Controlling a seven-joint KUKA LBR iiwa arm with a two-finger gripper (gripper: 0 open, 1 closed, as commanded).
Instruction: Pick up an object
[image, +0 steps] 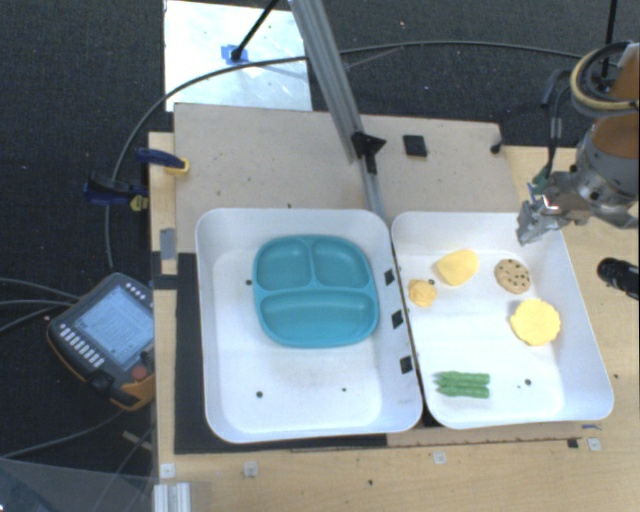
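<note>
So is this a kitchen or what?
Probably a robot lab, not a kitchen. The food looks like toys in a white bin, a robot arm reaches in, and a handheld control pad with cables sits on the floor.

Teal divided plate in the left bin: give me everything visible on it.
The teal divided plate looks like matte plastic, a rounded square with three compartments: two small ones on the far side and one wide one on the near side. All three hold nothing. It lies flat, right side up, on the floor of the left bin, in its far half, touching nothing else.
</note>
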